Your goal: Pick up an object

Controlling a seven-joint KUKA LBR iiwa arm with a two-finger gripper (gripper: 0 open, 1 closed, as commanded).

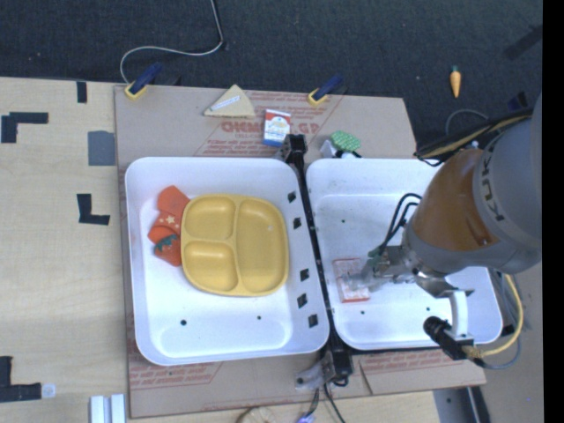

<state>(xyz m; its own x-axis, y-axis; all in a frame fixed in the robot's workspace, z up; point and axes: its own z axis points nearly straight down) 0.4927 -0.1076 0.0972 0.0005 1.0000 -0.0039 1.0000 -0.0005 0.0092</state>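
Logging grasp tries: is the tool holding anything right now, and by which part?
Cannot be told. The tool is down over a small flat packet in the right bin; a hold is not visible.

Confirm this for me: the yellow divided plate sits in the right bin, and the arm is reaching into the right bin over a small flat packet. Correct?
Not quite. The camera view shows the yellow divided plate in the left bin, beside some orange pieces. The rest holds: the arm reaches into the right bin, with its gripper over the small flat packet.
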